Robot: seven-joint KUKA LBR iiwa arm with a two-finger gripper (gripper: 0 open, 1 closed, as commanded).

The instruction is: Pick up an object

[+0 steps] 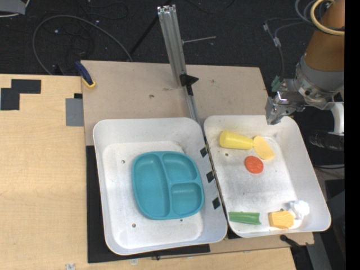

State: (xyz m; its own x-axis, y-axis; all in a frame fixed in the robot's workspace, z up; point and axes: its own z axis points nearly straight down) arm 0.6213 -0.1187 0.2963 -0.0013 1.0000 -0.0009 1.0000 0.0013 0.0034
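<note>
Nearest the camera: the front rims of two shallow white bins, side by side on a brown board over a black mat.

Left of the bins: a pale wooden bench top (pixel 39 167) with dark square cut-outs and one grey patch. Behind everything, a dark floor with loose black cables.

Left bin (pixel 112 145): one teal divided tray (pixel 167 184), three compartments, lying flat at the middle of the bin.

On the brown board (pixel 135 89) behind the bins: one small blue-and-yellow item (pixel 86 75) near its left corner, too small to identify. One upright aluminium post (pixel 171 44) rises from the board's middle, with a black bracket at its foot, just behind the seam between the bins. Black clips sit along that seam.

Right bin (pixel 306 167), five loose objects and one white piece:
- one yellow cone-shaped toy (pixel 235 141), lying on its side at the far end;
- one yellow rounded piece (pixel 264 148), touching the cone's narrow end;
- one red-orange round piece (pixel 253 165), just in front of those two;
- one green flat piece (pixel 244 218), near the front rim;
- one yellow-orange block (pixel 281 220), beside the green piece, with a white rounded piece (pixel 299 208) against it in the front right corner.

Gripper (pixel 275 115): hangs above the far right corner of the right bin, apart from all objects. Nothing visible between its fingers; how far they are open I cannot tell. Grey arm with orange band rises at the right.
</note>
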